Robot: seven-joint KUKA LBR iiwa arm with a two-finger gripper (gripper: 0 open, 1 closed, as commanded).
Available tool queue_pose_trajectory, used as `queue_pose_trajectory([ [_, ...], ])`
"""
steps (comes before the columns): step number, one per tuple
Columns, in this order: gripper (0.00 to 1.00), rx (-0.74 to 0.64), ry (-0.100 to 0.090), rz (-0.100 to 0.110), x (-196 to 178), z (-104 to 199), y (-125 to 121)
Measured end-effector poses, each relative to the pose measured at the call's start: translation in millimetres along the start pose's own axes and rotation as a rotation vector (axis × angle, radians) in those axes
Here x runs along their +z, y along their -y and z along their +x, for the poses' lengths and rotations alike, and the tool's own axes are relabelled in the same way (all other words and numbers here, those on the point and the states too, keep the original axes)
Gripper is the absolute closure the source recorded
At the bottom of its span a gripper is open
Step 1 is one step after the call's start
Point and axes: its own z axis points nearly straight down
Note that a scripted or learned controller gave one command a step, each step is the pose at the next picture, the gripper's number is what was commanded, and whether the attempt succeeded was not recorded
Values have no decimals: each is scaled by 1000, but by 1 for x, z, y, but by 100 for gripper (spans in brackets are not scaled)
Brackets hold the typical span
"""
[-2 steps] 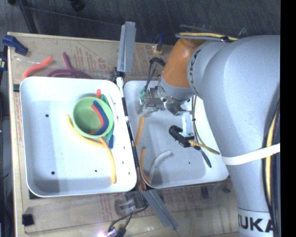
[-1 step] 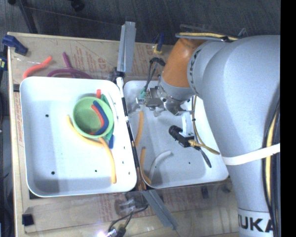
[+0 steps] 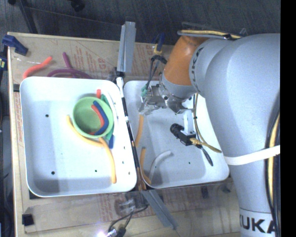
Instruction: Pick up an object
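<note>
Down at the front of the right bin point(image 3: 214, 174) a pale curved tube point(image 3: 158, 159) lies alone, with an orange stick point(image 3: 141, 132) by the bin's left wall. Farther back, the claw point(image 3: 149, 102) hangs low near the bin's back corner. I think nothing is picked up yet. Whether the claw is wide or narrow, I cannot tell. Away on the left, a green bowl point(image 3: 91, 117) sits in the other bin point(image 3: 54, 179).

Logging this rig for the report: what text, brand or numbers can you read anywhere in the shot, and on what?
"KUKA": on the grey arm, at its base, lower right; the last letter is cut off at the edge.
Reddish print on the bench board: too faint and blurred to read.
</note>
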Motion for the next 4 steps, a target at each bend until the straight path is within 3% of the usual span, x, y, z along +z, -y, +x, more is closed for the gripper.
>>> queue_pose_trajectory([
  [1,0,0,0,0,0,0,0],
  [2,0,-30,7,5,16,5,-6],
  [3,100,-35,4,-3,7,10,-7],
  [4,0,-33,10,-3,6,6,-7],
])
